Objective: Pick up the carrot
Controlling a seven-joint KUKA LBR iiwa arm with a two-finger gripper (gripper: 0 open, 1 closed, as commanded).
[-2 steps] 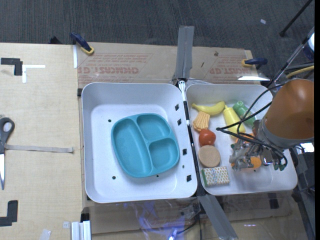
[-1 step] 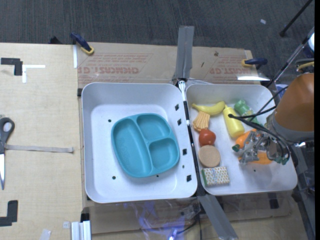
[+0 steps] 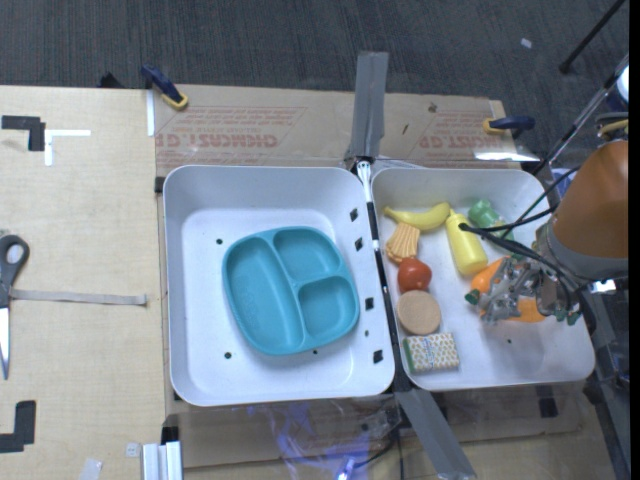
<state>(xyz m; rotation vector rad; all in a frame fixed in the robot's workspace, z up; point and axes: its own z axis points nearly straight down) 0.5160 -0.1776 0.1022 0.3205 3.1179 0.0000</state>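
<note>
The carrot (image 3: 484, 276) is an orange piece lying in the right bin (image 3: 560, 368), just right of the yellow bottle (image 3: 464, 247). More orange shows lower right, under the gripper's metal parts. My gripper (image 3: 503, 299) hangs low over the carrot's middle, reaching in from the right, and hides most of it. I see only the carrot's ends around the gripper body.
The right bin also holds a banana (image 3: 420, 216), corn (image 3: 403, 240), a tomato (image 3: 414, 275), a round brown biscuit (image 3: 419, 313), a speckled cracker (image 3: 432, 353) and a green item (image 3: 484, 212). A blue divided plate (image 3: 290, 290) lies in the left bin (image 3: 190, 218). Scissors (image 3: 8, 278) lie at far left.
</note>
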